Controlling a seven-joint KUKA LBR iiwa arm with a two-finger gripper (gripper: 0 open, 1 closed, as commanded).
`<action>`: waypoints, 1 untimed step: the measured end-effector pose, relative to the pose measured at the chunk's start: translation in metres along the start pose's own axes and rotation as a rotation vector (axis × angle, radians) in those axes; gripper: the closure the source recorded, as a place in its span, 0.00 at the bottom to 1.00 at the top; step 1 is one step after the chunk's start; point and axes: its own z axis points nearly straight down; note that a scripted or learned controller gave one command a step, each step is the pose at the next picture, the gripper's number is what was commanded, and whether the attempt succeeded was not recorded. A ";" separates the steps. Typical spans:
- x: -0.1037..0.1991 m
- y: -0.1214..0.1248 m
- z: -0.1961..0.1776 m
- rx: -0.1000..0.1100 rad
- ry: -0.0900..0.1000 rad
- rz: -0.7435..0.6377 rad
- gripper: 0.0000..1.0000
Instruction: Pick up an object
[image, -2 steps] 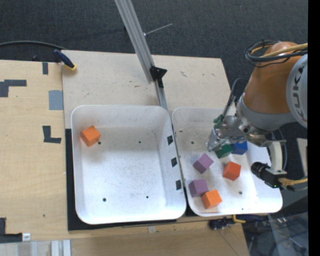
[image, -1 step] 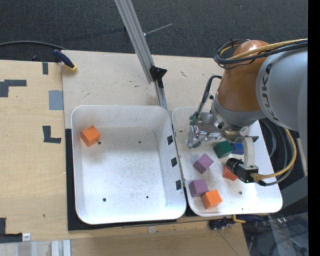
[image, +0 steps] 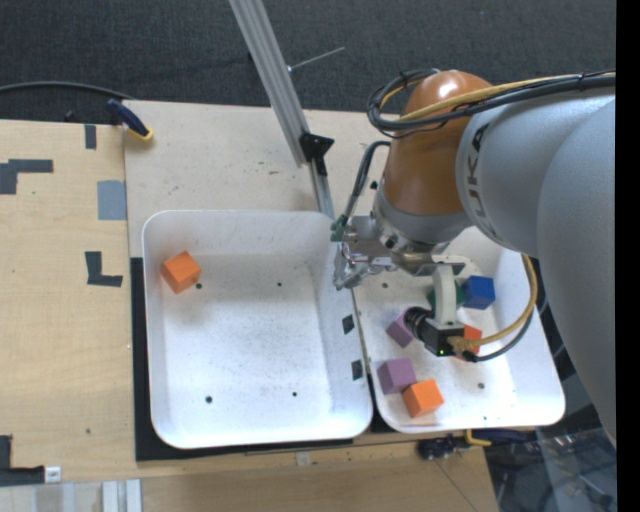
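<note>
Orange cube (image: 181, 270) sits alone toward the upper left corner of the left bin (image: 250, 345). In the right bin (image: 505, 385) lie 4 more: a small purple cube (image: 400, 330), a larger purple cube (image: 397, 375) just beside a second orange cube (image: 423, 397), and a blue cube (image: 481, 292). The gripper (image: 348, 268) hangs over the wall where the 2 bins meet; whether it is open or closed cannot be told.

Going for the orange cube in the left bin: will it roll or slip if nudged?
The orange cube has flat faces, so it probably slides rather than rolls. It looks like a solid block, likely stiff and light. It sits close to a wall of the left bin, so a push might pin it.
</note>
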 end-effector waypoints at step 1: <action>0.032 0.029 0.006 -0.001 -0.001 0.003 1.00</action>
